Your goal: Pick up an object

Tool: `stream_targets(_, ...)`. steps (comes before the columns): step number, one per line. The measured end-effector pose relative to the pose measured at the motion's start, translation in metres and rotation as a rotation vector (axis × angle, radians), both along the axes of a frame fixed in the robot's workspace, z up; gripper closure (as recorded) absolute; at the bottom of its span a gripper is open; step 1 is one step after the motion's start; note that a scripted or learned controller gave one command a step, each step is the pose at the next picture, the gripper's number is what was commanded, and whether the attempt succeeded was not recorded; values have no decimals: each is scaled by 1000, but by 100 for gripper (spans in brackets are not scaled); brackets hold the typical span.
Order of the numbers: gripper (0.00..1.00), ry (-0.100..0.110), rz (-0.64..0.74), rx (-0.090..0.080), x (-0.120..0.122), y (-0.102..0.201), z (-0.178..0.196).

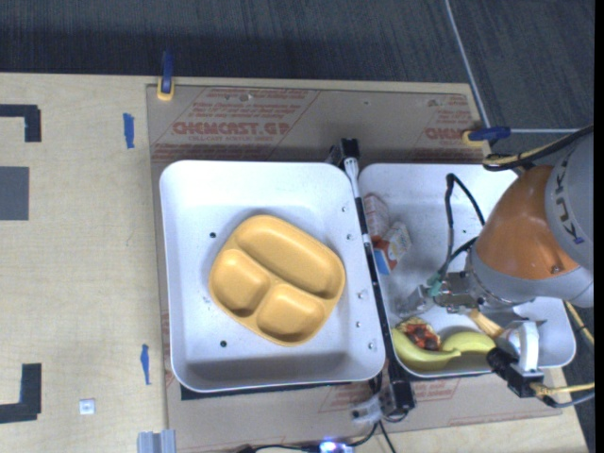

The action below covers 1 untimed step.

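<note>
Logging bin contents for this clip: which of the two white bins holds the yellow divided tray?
The left bin. The yellow three-compartment tray lies in its middle; the right bin holds a banana and clutter under the arm.

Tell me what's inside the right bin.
The right bin holds a banana along its near edge, a crumpled clear wrapper toward its left side, and the gripper reaching down. The arm covers much of the bin's right side, so anything beneath it is hidden.
</note>
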<state>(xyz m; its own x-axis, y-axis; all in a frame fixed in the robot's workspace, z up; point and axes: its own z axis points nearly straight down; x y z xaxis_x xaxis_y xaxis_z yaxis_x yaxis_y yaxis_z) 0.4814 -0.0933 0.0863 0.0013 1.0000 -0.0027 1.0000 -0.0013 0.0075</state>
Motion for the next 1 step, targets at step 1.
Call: stream_targets(1, 0, 0, 1, 1, 0, 0, 0)
